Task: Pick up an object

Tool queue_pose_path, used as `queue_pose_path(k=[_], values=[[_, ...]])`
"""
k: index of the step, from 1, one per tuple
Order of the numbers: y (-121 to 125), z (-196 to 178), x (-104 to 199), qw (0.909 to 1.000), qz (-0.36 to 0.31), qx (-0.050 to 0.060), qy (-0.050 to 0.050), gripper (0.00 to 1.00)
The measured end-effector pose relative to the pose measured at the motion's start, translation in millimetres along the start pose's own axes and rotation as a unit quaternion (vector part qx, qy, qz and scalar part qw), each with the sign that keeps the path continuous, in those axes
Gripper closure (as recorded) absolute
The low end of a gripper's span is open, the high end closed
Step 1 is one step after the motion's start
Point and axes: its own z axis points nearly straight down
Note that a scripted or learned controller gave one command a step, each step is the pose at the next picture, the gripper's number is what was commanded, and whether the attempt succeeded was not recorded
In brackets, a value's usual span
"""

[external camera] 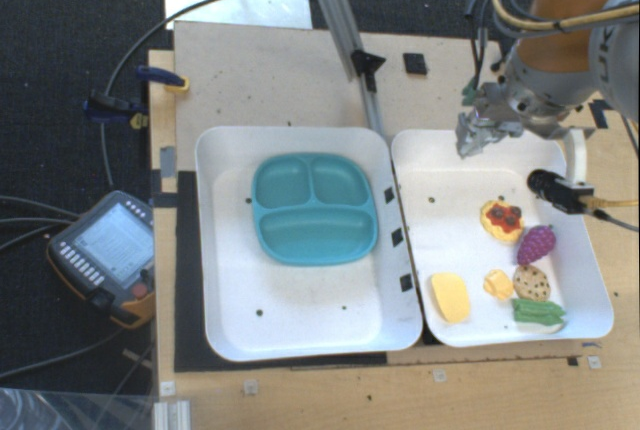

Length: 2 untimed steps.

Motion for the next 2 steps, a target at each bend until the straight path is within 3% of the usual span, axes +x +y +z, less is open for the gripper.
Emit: queue_pose_path(k=[2], values=[[-27, 9, 102, 1.0, 0.0, 0.001, 0.0, 1.0]])
